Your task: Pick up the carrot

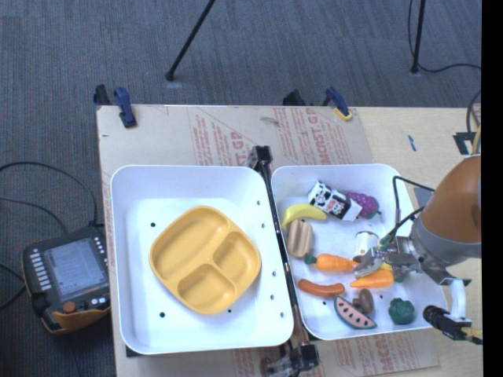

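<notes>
Bench top (pixel 196 128) is brown printed board and carries two white bins side by side. Grey carpet (pixel 78 38) lies beyond it.

Near edge: a clamp (pixel 292 361) sits at the seam between the bins, cut off by the frame bottom.

Left bin (pixel 141 309): one yellow divided plate (pixel 206 259), lying flat near the middle.

Right bin (pixel 330 175), near row: a watermelon slice (pixel 353 312) and a green toy vegetable (pixel 402 311) whose kind is unclear. A small brown piece (pixel 364 298) just beyond the slice is too small to identify. A red-orange sausage (pixel 321 288) lies to its left.

Middle row: the carrot (pixel 334 263) lies on the bin floor with its green top pointing left, just beyond the sausage. An orange tapered piece (pixel 374 280) lies to its right, partly covered. The gripper (pixel 376 264) hangs over the gap between these two, close above both. Cannot tell whether it is open or closed, nor whether it touches either one. A small white object (pixel 365 242) just beyond the gripper is partly hidden and not identified. The arm (pixel 456 210) enters from the right with its orange band visible and is cut off at the frame edge.

Far row: a bun (pixel 299 238), a banana (pixel 302 213), a cow-patterned milk carton (pixel 328 201) and a purple eggplant (pixel 365 203). The carton overlaps the eggplant's left end.

Far bench edge: two blue clamps (pixel 124 104) (pixel 338 102).

Floor: a teach pendant (pixel 69 277) lies left of the bench with its cable trailing. Two tripod legs (pixel 192 30) (pixel 418 26) are cut off at the top.
</notes>
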Controlling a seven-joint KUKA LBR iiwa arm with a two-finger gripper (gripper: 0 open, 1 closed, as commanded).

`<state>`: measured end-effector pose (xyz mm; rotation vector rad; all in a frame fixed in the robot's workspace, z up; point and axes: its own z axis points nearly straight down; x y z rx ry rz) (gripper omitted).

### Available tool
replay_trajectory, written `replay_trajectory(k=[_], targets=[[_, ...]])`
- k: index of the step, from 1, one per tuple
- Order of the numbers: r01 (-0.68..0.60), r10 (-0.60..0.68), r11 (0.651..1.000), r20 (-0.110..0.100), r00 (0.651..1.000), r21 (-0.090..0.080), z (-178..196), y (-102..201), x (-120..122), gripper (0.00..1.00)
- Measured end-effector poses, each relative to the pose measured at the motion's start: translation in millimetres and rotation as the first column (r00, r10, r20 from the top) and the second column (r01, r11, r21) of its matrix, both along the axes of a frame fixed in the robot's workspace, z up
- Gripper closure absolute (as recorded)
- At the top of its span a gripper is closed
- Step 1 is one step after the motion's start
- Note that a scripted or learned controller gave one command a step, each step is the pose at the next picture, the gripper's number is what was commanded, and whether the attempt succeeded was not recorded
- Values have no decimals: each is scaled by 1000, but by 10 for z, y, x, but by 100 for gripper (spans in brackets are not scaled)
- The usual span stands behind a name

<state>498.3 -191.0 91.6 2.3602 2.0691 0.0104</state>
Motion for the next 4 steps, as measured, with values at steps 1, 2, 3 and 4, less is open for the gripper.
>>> replay_trajectory(k=[1, 2, 3, 4], targets=[[12, -12, 1000, 0, 1000, -2, 105, -41, -7, 100], [13, -13, 1000, -1, 1000, -2, 99, -41, -10, 0], [99, -99, 995, -18, 995, 4, -62, 166, -249, 0], [108, -107, 994, -22, 994, 7, 27, 153, -257, 100]])
